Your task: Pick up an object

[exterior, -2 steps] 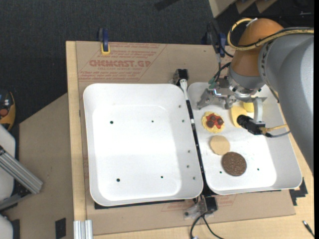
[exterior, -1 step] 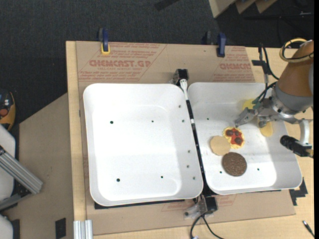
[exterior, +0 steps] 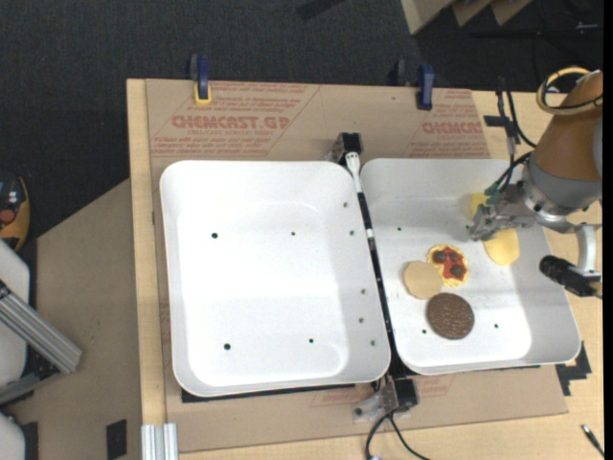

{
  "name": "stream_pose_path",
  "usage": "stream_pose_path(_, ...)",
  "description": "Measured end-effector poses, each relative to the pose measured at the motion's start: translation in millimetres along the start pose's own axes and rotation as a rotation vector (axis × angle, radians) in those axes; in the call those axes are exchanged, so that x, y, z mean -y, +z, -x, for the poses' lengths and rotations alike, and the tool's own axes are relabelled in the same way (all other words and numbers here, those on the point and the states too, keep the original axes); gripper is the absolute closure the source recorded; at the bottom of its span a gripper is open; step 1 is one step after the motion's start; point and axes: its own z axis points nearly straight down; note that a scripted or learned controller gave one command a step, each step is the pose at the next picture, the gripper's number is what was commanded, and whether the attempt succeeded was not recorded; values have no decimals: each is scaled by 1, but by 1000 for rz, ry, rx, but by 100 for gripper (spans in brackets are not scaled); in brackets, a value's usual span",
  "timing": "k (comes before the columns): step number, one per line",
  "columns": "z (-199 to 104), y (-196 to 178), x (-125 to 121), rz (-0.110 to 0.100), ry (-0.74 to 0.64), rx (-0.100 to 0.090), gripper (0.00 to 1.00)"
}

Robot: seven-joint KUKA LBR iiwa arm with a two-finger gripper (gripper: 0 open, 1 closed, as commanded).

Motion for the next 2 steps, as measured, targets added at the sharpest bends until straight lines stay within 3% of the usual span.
stream_pose_path(1,-26,-88,49,-2,1,0,100)
stream_pose_path(2,-4,-37,127,-11,6,-2,100)
